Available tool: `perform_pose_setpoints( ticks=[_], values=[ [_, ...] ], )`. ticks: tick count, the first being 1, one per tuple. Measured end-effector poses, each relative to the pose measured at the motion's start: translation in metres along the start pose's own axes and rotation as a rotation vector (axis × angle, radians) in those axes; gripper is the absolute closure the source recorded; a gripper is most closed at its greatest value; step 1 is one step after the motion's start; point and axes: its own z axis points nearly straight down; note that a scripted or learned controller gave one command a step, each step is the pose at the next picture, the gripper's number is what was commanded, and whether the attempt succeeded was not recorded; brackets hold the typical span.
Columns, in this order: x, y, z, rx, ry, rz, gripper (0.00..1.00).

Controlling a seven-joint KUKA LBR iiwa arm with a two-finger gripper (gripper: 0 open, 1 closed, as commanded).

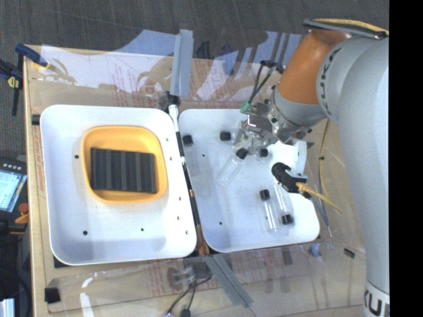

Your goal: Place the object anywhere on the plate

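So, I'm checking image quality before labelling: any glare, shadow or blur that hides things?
Camera view: evenly lit and fairly sharp; the clear tubes in the right bin nearly vanish against white; the arm casts a soft shadow under the pincer; reflections streak the sheet behind the bins.

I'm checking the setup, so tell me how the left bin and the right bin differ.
The left bin holds a yellow plate with a dark ribbed centre; the right bin holds small clear tubes with black caps. The gripper hangs over the right bin, not the left bin. Both are shallow and white.
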Motion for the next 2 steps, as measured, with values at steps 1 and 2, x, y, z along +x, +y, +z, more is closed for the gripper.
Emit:
perform_pose_setpoints(
  ticks=[1,2],
  values=[
    [0.0451,0.0081,-0.0369,0.0,-0.001,-0.022,1.0],
    [0.0451,0.008,-0.0366,0.001,-0.001,-0.022,0.0]
  ],
)
